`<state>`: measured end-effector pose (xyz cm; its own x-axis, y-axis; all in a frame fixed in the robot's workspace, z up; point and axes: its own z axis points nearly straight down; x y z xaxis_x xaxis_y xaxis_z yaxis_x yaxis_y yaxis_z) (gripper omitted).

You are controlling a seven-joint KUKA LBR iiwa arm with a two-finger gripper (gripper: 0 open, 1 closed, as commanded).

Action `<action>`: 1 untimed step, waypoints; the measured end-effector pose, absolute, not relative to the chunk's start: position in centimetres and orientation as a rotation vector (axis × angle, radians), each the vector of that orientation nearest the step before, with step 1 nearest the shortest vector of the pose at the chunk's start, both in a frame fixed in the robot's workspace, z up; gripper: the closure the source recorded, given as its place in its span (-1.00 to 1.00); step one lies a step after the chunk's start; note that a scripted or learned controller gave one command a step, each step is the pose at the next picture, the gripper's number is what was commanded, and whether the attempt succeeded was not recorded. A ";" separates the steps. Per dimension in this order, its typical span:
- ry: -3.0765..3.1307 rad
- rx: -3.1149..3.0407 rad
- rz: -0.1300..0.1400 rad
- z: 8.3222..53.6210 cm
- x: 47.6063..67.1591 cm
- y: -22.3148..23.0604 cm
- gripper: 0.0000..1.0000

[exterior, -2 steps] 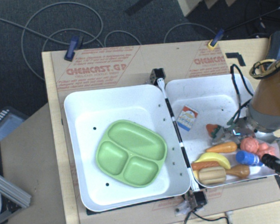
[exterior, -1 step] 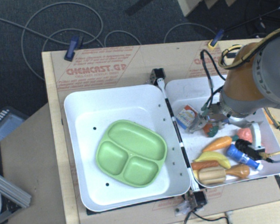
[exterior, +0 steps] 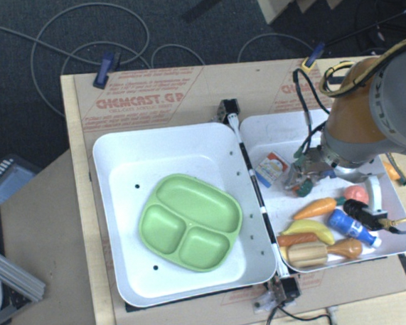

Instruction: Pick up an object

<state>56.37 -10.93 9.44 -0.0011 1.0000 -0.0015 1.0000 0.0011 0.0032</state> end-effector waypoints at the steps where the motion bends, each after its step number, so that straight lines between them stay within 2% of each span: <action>1: 2.222 2.217 0.006 21.4 61.1 -5.3 1.00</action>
